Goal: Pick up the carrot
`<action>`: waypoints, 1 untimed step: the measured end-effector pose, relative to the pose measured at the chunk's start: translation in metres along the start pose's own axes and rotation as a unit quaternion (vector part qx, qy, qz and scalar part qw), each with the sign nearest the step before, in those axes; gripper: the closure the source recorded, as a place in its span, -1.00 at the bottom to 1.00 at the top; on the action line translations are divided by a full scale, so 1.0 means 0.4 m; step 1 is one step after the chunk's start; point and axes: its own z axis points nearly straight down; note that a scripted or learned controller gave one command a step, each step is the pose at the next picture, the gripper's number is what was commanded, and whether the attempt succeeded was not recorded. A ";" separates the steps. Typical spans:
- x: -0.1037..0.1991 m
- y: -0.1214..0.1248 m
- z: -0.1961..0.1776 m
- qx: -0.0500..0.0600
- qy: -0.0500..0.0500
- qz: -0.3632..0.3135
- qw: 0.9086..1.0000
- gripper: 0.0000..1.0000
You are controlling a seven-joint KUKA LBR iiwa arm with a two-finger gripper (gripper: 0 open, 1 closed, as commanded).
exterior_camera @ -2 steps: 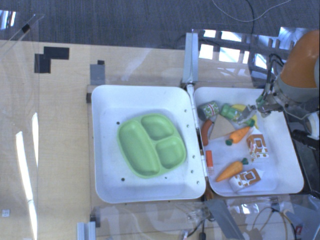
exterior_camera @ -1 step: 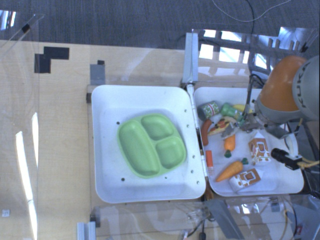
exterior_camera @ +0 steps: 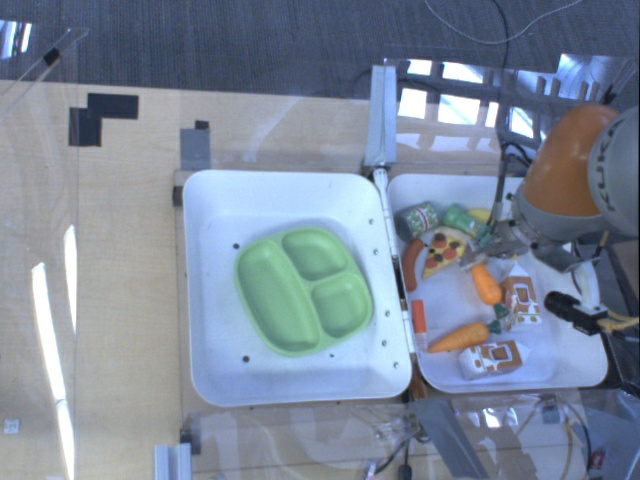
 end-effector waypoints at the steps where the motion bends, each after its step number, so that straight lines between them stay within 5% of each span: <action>1: 0.313 0.071 -0.212 0.006 0.002 0.045 0.999 1.00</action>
